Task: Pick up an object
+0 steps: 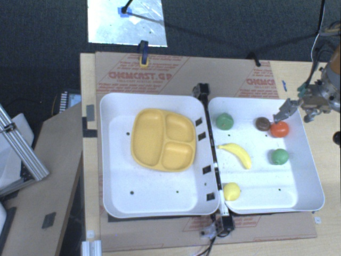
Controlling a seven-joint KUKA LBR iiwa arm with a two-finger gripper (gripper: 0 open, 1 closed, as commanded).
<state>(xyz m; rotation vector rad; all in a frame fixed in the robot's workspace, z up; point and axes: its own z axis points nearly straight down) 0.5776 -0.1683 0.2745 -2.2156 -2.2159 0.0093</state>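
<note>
Pincer (285, 111) reached in from three o'clock, tilted low over right bin (303, 196), grip state unclear, red ball (279, 129) just beneath, brown ball (262, 124) at nine o'clock.

Looking smooth, glossy white plastic: both bins (117, 196). Showing matt yellow plastic at nine o'clock: divided tray (162, 140). Lying under them, printed brown cardboard (176, 71). Gleaming at twelve o'clock, crinkled metallic foil sheet (127, 15). Appearing smooth, slightly shiny: banana (236, 154).
</note>
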